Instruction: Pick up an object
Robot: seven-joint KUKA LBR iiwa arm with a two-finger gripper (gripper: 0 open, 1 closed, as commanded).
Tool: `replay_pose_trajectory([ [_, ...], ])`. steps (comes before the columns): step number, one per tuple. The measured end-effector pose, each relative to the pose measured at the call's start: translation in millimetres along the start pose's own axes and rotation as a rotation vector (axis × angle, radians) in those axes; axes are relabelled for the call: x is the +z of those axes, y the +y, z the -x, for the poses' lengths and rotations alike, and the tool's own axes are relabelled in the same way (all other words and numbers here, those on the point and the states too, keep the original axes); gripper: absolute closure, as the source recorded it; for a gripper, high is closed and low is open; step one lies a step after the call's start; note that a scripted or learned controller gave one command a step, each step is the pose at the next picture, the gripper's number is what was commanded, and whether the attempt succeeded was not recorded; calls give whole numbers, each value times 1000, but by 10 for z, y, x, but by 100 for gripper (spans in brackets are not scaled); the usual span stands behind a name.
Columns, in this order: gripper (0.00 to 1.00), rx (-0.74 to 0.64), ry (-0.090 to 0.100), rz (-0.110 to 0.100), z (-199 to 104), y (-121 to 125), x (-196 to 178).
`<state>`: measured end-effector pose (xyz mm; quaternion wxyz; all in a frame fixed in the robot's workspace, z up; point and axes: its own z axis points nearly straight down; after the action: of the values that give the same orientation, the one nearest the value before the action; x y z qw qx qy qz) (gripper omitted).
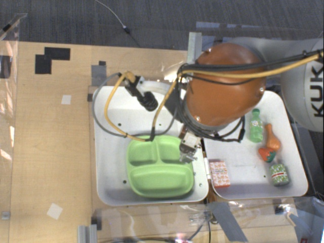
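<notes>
A green divided tray (159, 168) lies in the left white bin (109, 186). My gripper (187, 150) hangs at the tray's upper right corner, under the big orange wrist band (225, 85), with its tips right at the tray's rim. Whether anything sits between them is hidden. In the right bin (296, 184) lie a small red-and-white patterned box (218, 172), a green bottle (255, 125), an orange carrot-shaped toy (269, 143) and a small green-and-red can (279, 174).
Yellow and black cables (114, 103) loop over the back of the left bin, with a black connector (147, 100). The arm covers the divide between the bins and the back of the right bin. Bare wooden bench (45, 151) lies to the left.
</notes>
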<state>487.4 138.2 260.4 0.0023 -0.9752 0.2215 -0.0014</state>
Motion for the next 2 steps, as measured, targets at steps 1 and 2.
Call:
replay_pose_trajectory([
  [1,100,-174,-4,2,-77,-10,391],
  [2,100,121,-3,2,-38,-261,489],
])
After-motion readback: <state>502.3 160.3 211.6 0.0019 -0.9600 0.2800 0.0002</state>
